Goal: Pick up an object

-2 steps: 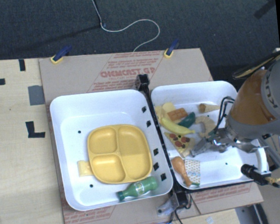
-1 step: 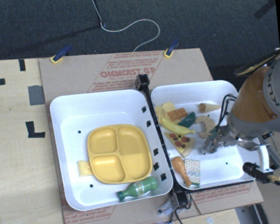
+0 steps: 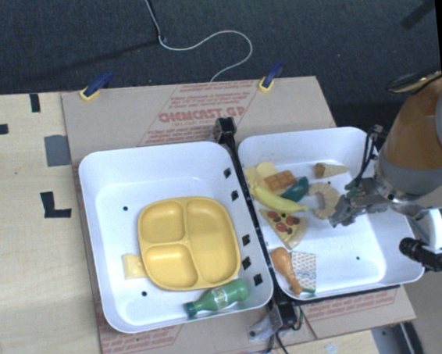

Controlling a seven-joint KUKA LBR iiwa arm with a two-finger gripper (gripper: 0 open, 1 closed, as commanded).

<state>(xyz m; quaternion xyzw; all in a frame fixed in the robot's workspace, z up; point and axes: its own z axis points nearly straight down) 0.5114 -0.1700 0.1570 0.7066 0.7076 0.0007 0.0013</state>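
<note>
Gripper (image 3: 341, 216) sits low in your right bin (image 3: 371, 262), beside a tan toy piece (image 3: 325, 199); whether it grips anything cannot be told. Banana (image 3: 274, 200), pizza slice (image 3: 285, 227) and carrot (image 3: 284, 268) lie left of it. Left bin (image 3: 108, 223) holds your yellow divided plate (image 3: 189, 242) and green bottle (image 3: 216, 298).

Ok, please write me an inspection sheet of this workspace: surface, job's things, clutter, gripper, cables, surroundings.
Surface: cardboard sheet on the bench, bearing the left bin and right bin side by side.
Job's things: right bin holds a banana, pizza slice, carrot and other small toy foods crowded at its left side.
Clutter: left bin holds a yellow divided plate and a green bottle lying on its side.
Gripper: gripper low in the right bin beside the food pile; grasp cannot be judged.
Cables: white cable looping behind the bins.
Surroundings: dark carpet.
</note>
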